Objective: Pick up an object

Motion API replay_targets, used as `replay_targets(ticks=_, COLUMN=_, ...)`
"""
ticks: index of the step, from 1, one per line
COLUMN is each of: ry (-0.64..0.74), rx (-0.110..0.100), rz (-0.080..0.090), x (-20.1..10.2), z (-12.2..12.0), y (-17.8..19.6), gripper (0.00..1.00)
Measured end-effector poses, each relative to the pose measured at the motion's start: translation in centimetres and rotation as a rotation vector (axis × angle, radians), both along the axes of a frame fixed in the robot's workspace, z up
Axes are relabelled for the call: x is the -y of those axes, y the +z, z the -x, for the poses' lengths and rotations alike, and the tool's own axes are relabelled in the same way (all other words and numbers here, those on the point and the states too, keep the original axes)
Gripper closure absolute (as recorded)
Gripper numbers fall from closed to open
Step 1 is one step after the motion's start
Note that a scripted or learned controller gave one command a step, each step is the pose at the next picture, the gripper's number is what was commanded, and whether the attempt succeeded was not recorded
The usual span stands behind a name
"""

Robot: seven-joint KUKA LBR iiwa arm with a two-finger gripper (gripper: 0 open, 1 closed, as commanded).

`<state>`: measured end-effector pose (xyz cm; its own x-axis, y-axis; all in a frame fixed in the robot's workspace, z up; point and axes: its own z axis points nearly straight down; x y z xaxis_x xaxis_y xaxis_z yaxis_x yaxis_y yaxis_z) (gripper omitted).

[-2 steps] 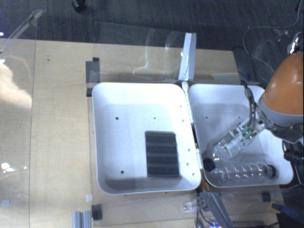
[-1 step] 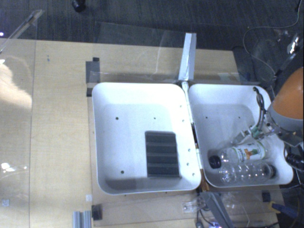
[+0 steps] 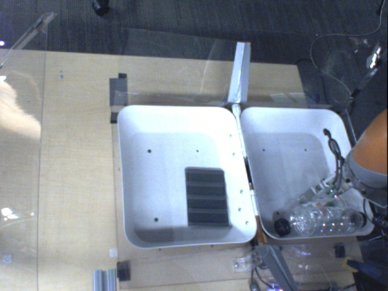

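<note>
Black ridged block (image 3: 207, 196) in left bin (image 3: 136, 162)

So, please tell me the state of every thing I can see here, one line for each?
Clear plastic bottle: lying on its side along the right bin's near wall, black cap on, pointing left.
Black ribbed block: lying flat on the left bin's floor, near the front, touching nothing else.
Right bin: upright, holding the bottle.
Left bin: upright, holding the block.
Pincer: low inside the right bin, just above the bottle; grip unclear.
</note>
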<state>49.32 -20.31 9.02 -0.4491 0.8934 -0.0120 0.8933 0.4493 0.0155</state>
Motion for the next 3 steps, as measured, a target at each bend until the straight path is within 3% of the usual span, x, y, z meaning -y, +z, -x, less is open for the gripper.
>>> replay_targets(ticks=1, ry=-0.269, rx=-0.006, rz=-0.006, x=0.2, z=0.1, y=-0.1, gripper=0.0)
replay_targets(ticks=2, ry=-0.243, rx=-0.01, rz=-0.005, x=0.2, z=-1.2, y=2.5, gripper=0.0)
replay_targets(ticks=3, ry=0.008, rx=0.0, rz=0.0, x=0.2, z=0.0, y=0.0, gripper=0.0)
